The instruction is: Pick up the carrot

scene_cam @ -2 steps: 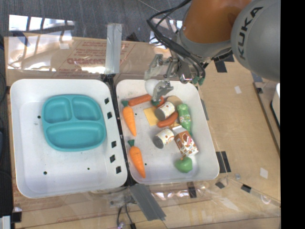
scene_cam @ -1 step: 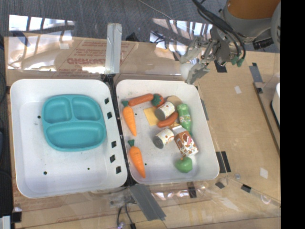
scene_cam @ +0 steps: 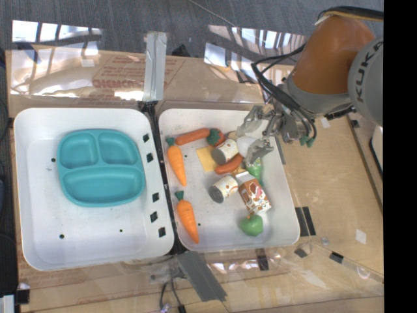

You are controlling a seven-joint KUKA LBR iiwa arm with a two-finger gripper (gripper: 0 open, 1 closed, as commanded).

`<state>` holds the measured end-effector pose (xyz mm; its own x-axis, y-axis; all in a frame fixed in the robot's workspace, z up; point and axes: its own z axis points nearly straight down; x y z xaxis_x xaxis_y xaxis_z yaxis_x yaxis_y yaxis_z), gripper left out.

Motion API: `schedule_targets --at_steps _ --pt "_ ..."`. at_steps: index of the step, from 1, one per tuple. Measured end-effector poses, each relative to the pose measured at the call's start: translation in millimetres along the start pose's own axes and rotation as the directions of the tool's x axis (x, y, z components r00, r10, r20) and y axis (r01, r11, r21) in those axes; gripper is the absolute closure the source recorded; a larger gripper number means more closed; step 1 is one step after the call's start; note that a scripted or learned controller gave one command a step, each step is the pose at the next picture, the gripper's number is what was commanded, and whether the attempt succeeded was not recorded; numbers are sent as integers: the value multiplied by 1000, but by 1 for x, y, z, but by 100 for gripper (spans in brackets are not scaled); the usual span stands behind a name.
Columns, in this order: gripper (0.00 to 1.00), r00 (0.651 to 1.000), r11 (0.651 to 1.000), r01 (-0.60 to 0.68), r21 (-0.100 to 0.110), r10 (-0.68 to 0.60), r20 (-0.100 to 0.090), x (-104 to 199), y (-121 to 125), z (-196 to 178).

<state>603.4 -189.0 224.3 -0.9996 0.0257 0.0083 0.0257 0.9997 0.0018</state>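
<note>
Three orange carrots lie in the right bin [scene_cam: 283, 175]. One carrot [scene_cam: 177, 164] rests by the left wall, a second carrot [scene_cam: 187, 220] lies toward the front left, and a third carrot [scene_cam: 193, 136] lies crosswise near the back. My gripper [scene_cam: 256, 134] hangs over the bin's right side, well to the right of all three carrots. It is open, with one finger [scene_cam: 252, 118] toward the back and the other toward the front, and no carrot between them.
Crowded under and beside the gripper are a small can [scene_cam: 226, 150], a sausage [scene_cam: 229, 165], a yellow cheese slice [scene_cam: 206, 158], another can [scene_cam: 223, 188], a labelled tin [scene_cam: 254, 197] and a green pepper [scene_cam: 252, 225]. A teal divided plate [scene_cam: 100, 166] sits in the left bin [scene_cam: 32, 214].
</note>
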Motion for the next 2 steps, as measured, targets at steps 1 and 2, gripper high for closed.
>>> schedule_targets --at_steps 1,2 --pt "100 917 917 -399 -2 399 5 39 71 21" --pt "100 834 835 -551 -4 551 12 -38 80 -25"
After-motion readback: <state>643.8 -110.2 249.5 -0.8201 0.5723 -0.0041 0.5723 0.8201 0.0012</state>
